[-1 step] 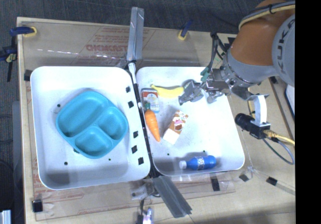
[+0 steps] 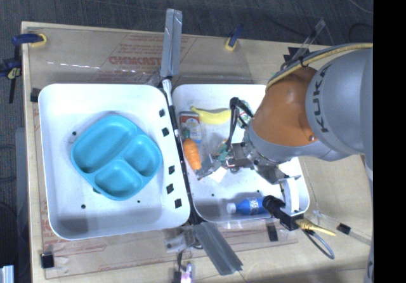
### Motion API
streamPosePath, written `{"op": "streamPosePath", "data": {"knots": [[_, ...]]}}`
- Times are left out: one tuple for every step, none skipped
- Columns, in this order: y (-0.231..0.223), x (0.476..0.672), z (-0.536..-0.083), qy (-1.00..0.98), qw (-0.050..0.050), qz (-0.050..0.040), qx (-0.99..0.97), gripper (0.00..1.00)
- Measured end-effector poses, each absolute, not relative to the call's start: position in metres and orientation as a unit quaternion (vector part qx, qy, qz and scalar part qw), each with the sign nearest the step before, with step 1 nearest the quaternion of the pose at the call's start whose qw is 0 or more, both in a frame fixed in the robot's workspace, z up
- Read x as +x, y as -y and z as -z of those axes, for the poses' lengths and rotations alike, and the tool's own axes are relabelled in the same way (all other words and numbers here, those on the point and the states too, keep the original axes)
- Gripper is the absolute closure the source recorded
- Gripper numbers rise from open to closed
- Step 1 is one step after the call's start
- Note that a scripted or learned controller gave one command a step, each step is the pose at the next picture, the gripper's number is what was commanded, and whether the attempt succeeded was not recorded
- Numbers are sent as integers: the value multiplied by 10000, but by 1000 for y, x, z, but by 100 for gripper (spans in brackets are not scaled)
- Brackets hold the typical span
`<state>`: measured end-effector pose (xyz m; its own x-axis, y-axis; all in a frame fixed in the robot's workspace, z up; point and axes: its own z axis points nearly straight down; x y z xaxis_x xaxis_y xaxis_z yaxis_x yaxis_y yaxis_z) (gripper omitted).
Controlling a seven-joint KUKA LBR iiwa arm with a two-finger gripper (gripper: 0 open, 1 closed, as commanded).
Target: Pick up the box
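Observed: the arm point(image 2: 298, 117) reaches in from the right over the right bin point(image 2: 287, 181), with the gripper point(image 2: 214, 166) low near the bin's middle. Whether the claw is spread or pressed together cannot be told, as the wrist and cabling blur it. Nothing is visibly held.

Task item: the box point(image 2: 191, 127), a small carton with a red and white face, lies in the far left part of the right bin, close against the wall that borders the left bin point(image 2: 57, 148). It sits apart from the gripper, farther away and to the left.

Neighbours: a carrot point(image 2: 192, 155) lies just on the near side of the box and just left of the gripper. A banana point(image 2: 212, 115) lies just right of the box at the far end. A blue bottle point(image 2: 248, 206) rests along the near wall. The left bin holds a blue divided tray point(image 2: 114, 155).

Risks, as judged:
- The gripper is nearer the carrot than the box, so closing here would likely take the carrot or nothing.
- The box is hemmed by wall, carrot and banana, so a descent may strike the wall or pinch a neighbour.
- If the box lies flat, a grasp may slip off.
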<state>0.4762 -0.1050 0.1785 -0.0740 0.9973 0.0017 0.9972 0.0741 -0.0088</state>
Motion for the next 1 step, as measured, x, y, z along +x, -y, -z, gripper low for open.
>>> {"op": "streamPosePath", "data": {"knots": [[124, 477, -89, 6953, 1, -19, -7187, 0]]}}
